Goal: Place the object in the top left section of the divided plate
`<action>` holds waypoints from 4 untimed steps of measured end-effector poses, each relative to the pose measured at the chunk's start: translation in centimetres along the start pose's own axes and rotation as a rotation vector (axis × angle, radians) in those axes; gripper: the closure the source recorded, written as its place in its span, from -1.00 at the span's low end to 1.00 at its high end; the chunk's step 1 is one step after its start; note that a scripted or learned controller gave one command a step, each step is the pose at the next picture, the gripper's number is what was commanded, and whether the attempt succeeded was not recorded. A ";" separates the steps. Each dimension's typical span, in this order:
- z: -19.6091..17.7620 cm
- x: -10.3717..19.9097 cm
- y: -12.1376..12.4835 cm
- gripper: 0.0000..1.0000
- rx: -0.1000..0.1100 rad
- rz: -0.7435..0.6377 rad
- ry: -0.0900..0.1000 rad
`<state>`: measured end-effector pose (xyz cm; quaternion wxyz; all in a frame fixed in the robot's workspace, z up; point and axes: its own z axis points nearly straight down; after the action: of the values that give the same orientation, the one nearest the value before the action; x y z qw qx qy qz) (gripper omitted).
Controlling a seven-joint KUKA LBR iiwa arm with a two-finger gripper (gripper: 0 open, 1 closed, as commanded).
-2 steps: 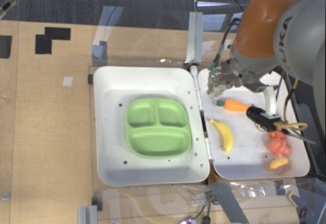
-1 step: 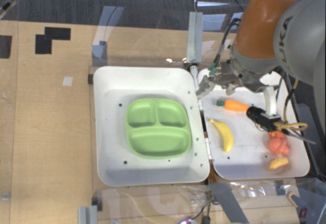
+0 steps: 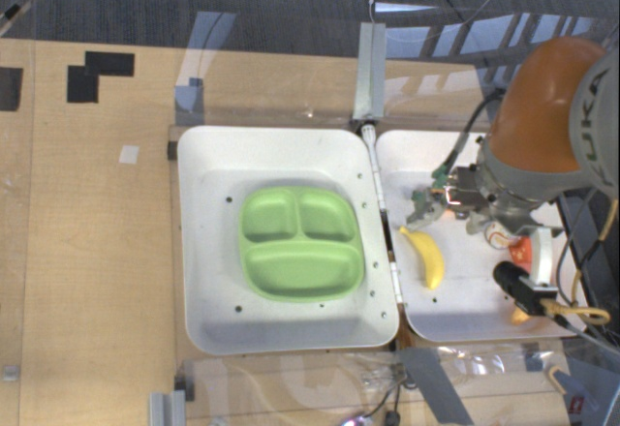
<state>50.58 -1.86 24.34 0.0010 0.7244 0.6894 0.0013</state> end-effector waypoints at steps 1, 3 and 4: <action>4.3 9.0 -2.3 -1.00 0.000 0.077 0.001; 0.6 11.8 2.9 1.00 0.000 0.061 0.001; 0.9 16.5 2.7 1.00 0.000 -0.309 0.001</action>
<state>54.13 14.51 23.43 0.0007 0.6098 0.7926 0.0017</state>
